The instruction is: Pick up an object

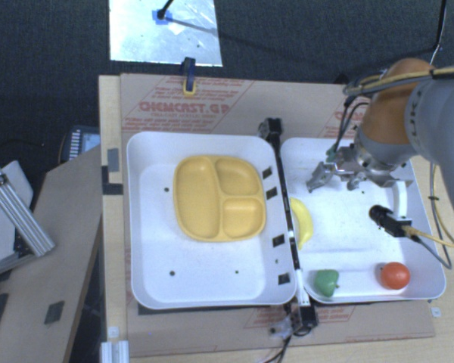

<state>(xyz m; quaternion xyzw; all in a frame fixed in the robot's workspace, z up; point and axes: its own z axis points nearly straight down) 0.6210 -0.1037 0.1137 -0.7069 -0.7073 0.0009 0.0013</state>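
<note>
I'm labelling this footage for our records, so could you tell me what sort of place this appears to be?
Most likely a robotics lab test bench. A grey arm reaches over two white bins set on a cardboard-covered bench, and the bins hold toy-like items: a yellow divided plate, a green piece and an orange ball.

Dark carpet floor (45, 51); brown bench (227, 100)

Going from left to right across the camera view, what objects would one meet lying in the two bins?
Yellow divided plate → yellow banana-like piece → green object → orange-red ball.
</note>
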